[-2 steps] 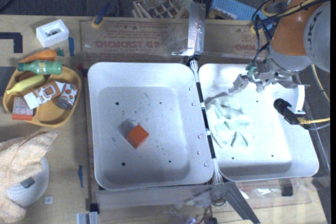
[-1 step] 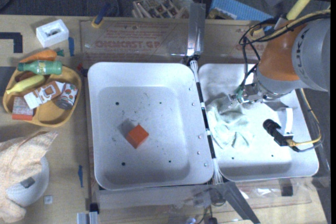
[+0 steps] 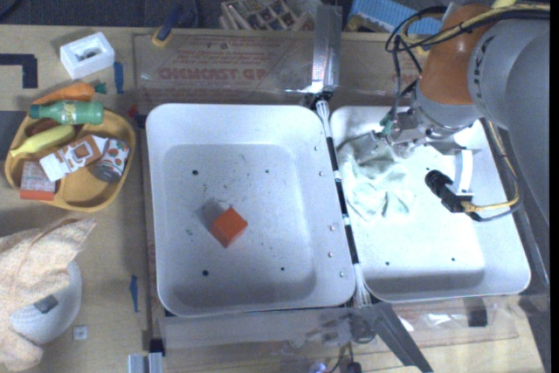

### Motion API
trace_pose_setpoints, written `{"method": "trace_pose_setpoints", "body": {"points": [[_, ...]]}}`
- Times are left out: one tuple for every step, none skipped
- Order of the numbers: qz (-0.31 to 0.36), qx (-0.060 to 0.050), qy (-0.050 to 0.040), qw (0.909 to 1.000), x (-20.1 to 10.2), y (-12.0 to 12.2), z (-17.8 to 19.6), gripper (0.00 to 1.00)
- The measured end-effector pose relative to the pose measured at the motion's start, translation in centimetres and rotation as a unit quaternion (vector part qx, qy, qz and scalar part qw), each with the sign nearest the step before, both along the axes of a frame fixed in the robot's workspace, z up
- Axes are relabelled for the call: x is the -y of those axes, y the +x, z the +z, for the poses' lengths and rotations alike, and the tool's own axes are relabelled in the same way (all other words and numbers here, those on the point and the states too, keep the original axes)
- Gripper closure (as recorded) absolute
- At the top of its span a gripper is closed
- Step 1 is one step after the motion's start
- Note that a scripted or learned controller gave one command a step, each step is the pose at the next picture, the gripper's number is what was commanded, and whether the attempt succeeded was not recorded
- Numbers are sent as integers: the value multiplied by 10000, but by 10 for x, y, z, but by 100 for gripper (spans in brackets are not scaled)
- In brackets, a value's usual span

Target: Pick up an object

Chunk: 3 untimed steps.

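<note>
**Table [image 3: 122, 231].** It carries two shallow white bins side by side.

**Left bin [image 3: 262, 144].** One orange block [image 3: 231, 226] lies on the floor, a little toward the near-left of centre, tilted relative to the bin walls. A small grey piece [image 3: 210, 211] touches its far-left side; what it is cannot be told. Dark specks are scattered on the bin floor.

**Right bin [image 3: 437, 253].** A crumpled pale sheet [image 3: 374, 186] lies in the far-left part, close to the wall shared with the left bin.

**Arm and claw.** The arm enters over the far-right corner of the right bin. The claw [image 3: 393, 137] is low over the far edge of the crumpled sheet, near the bin's far-left corner. Whether it touches the sheet cannot be told. Whether the claw is apart or together cannot be told, and nothing is visibly held in it.

**Left edge of the table.** A yellow bowl [image 3: 74, 195] holds a toy banana [image 3: 39, 141], a green bottle [image 3: 72, 112] and small printed packets. A white box [image 3: 87, 54] stands beyond the bowl. A beige cloth [image 3: 39, 262] lies at the near-left corner.
</note>
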<state>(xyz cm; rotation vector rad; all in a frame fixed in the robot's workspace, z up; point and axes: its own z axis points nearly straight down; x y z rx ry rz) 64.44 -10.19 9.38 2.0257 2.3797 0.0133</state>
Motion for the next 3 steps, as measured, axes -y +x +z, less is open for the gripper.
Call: {"method": "trace_pose_setpoints", "body": {"points": [[13, 32, 6, 10000, -2, 2, 12, 100], [1099, -67, -2, 9939, -54, 23, 92, 100], [1101, -67, -1, 9939, -54, 23, 92, 0]]}}
